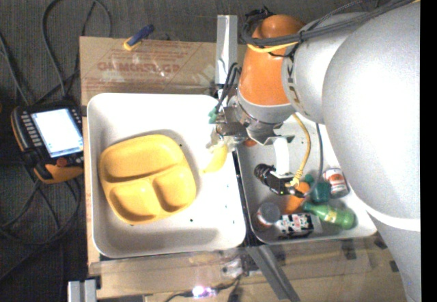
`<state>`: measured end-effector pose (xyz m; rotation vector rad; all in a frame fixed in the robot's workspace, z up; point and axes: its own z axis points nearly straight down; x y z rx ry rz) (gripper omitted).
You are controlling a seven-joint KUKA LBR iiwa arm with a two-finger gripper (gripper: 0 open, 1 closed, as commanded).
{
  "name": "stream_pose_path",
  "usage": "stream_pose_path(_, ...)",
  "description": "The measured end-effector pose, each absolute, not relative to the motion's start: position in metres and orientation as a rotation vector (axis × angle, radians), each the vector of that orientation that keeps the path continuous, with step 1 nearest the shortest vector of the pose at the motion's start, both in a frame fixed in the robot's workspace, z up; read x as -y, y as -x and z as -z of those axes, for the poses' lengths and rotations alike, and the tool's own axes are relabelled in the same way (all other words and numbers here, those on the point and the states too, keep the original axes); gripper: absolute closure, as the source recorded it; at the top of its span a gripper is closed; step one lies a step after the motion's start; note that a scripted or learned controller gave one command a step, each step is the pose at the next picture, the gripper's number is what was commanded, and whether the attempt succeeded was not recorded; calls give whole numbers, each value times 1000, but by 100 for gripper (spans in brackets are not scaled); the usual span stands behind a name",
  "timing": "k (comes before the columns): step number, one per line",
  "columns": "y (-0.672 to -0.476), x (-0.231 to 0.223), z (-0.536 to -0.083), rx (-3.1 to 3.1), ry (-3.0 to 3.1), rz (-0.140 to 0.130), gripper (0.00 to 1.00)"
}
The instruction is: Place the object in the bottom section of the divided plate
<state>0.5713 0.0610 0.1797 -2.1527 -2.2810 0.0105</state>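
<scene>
Banana point(216, 157) hangs pinched in the gripper point(222, 138), beside the yellow divided plate point(147, 177).

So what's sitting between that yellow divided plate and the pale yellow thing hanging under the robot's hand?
Nothing: the camera view shows just bare white bin floor between the yellow divided plate and the pale yellow object.

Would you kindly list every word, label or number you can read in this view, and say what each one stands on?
None can be read with certainty.
Cardboard sheet: faint reddish print, too blurred to read.
Handheld pendant: lit screen, content too washed out to read.
Small carton in the right bin: dark label, too small to read.
Can in the same bin: label too small to read.
</scene>
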Motion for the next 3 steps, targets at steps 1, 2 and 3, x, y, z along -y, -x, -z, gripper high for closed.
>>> stream_pose_path(1, -536, -90, -179, 2038, 2384, -15, 100)
stream_pose_path(2, -578, -177, -173, 2111, 2325, -15, 100)
stream_pose_path(3, -597, -212, -209, 2267, 2177, -14, 100)
